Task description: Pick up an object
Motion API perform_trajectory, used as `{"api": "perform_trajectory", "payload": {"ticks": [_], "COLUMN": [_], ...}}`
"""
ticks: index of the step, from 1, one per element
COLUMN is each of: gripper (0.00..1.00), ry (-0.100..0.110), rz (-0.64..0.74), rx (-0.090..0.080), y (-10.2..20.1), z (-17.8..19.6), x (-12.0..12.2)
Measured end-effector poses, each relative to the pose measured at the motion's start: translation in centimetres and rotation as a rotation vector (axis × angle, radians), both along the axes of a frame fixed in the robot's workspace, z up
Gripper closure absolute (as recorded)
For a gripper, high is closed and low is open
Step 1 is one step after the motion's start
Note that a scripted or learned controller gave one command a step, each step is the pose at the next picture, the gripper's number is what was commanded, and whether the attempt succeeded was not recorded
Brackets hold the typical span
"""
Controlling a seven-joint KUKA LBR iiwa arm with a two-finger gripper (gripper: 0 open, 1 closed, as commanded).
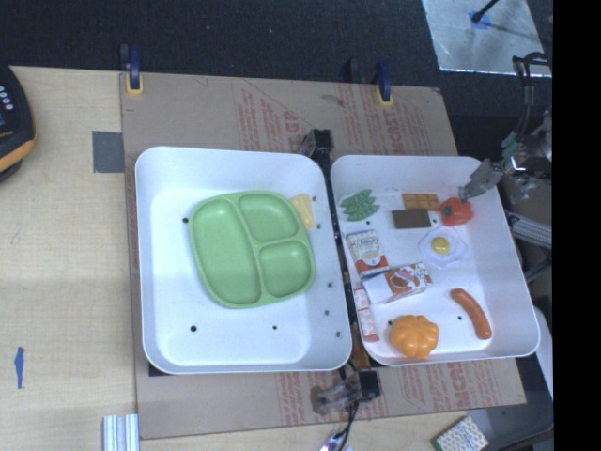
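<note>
Sausage [470,313] in right bin [507,252], long axis running upper-left to lower-right.

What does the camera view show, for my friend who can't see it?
Two white bins sit side by side: the left bin holds a green divided plate, and the right bin holds toy foods like an orange pumpkin and a sausage. The gripper hovers beside a tomato.

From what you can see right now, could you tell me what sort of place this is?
Probably a robot test bench in a lab, not a kitchen. Two white bins sit on cardboard clamped to the bench, one holding a green divided plate, the other toy food such as a pumpkin and a sausage.
</note>
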State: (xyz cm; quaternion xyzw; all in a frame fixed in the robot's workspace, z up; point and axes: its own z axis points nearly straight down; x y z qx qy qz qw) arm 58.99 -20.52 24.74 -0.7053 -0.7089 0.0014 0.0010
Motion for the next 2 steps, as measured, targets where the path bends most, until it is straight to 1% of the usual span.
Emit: {"api": "perform_trajectory", "payload": {"ticks": [1, 2], "gripper": [0.0, 0.0], "ry": [0.001, 0.006], "rz": [-0.001, -0.001], "rx": [0.0, 0.002], "y": [-0.3, 2.8], "z": [-14.1, -15.7], "x": [4.0, -1.0]}}
